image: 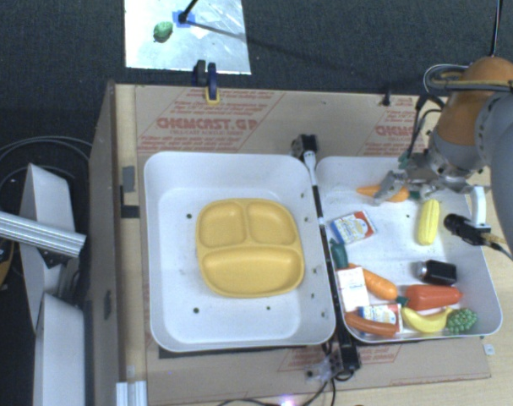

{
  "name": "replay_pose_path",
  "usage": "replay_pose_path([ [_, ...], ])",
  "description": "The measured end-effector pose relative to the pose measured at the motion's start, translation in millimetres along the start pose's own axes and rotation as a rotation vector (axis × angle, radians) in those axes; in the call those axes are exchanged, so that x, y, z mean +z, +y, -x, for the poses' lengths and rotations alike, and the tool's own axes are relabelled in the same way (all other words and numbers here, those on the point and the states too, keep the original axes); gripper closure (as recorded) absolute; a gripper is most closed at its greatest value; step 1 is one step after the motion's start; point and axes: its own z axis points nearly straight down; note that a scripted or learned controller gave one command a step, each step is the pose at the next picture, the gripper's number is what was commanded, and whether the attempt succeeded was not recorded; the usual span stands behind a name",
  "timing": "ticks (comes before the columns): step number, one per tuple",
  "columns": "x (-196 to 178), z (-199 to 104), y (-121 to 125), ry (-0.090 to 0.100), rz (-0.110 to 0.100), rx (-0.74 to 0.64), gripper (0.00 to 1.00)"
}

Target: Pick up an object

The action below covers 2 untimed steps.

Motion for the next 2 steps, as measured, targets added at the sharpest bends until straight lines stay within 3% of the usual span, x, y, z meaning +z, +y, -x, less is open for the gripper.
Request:
replay_pose_path([
  [1,-22.2,-60.5,-70.0,-0.003,0.024,0.003,0.0],
  [2,0.5,-42.0,-152.6,-0.003,0.023,0.005,0.0],
])
